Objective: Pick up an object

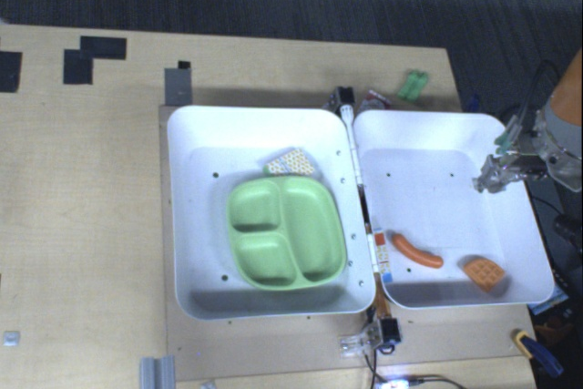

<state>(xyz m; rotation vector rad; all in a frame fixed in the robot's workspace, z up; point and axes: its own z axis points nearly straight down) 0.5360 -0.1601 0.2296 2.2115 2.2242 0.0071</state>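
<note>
Still at the approach step, nothing picked yet. My gripper (492,178) hangs over the right edge of the right bin (428,137), and honestly I can't tell its state from here; it doesn't look like it's carrying anything. Closest targets are the orange sausage (417,251) and the waffle piece (484,272) along that bin's front edge. Next I'd need to swing toward the front and drop down.
</note>
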